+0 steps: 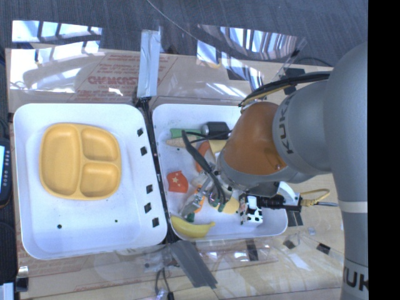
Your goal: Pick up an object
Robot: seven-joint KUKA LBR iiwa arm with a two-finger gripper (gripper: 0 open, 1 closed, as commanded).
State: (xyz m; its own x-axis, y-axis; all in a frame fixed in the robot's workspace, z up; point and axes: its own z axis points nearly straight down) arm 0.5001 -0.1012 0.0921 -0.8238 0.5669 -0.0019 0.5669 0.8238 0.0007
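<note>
One curved yellow banana at the right bin's near edge; gripper state unclear.

Left bin: one yellow three-compartment tray, lying flat toward the far side. Right bin, the landmark, adjoining the left bin: banana against its near wall; red block just beyond the banana; green piece and black item near its far wall; black-and-white spotted item at its near right. Arm's orange band overhangs the right bin; tool low among the clutter, near the red block.
</note>
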